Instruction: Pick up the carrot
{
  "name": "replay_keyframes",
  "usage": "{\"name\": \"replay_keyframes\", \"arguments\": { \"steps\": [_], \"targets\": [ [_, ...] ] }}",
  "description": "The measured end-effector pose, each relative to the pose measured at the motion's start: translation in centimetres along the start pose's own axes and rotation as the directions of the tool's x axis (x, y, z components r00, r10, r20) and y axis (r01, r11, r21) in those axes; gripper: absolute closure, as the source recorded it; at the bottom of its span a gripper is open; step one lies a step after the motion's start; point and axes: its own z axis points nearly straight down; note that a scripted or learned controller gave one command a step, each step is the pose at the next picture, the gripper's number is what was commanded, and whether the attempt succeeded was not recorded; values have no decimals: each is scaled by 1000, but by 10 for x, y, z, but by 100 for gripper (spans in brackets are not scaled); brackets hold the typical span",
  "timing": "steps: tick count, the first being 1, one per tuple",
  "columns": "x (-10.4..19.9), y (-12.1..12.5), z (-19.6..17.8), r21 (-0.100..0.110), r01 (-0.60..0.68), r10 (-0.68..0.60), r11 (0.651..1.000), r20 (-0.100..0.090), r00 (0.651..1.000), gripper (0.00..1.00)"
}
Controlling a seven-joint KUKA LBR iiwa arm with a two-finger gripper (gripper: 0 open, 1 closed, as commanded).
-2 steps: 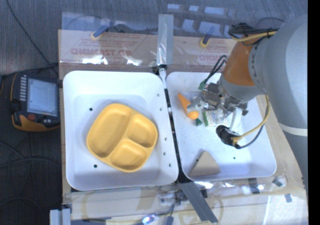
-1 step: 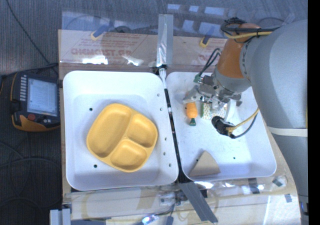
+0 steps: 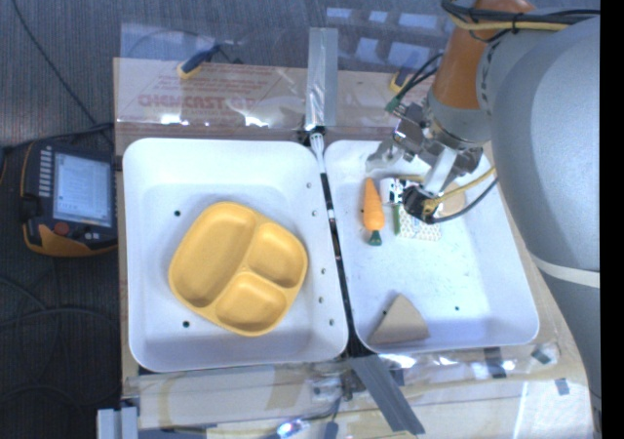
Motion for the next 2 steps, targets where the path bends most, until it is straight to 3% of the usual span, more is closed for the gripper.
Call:
{"name": "replay_keyframes", "arguments": {
  "steps": [1, 2],
  "targets": [
    [-40, -15, 90, 1, 18, -18, 1000, -1, 1000, 0],
    [-41, -18, 84, 15, 20, -20, 1000, 3, 1000, 100]
  ]
}}
